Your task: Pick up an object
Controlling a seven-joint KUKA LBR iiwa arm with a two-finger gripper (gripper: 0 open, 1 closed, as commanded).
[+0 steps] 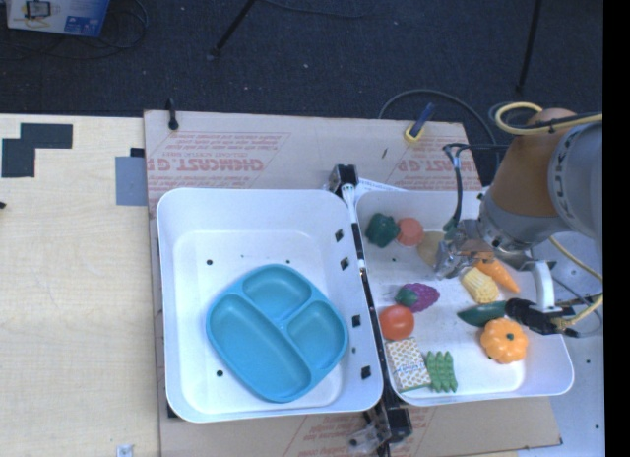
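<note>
I've got the arm (546,174) reaching in from three o'clock, its pincer (451,260) low over the upper part of the right bin (551,381). I cannot tell how the pincer stands, or whether it has anything in it. Just beside it at three o'clock lie the yellow corn (479,285) and the orange carrot (499,274), close together. At nine o'clock from it sit the dark green vegetable (382,229) and a small orange piece (409,231). The purple piece (418,295) and red tomato (397,322) sit mid-bin; the orange pumpkin (504,340) is toward five o'clock, the checkered block (408,363) and green pods (441,370) near six. Over in the left bin (187,248) lies a blue divided plate (277,332).
</note>
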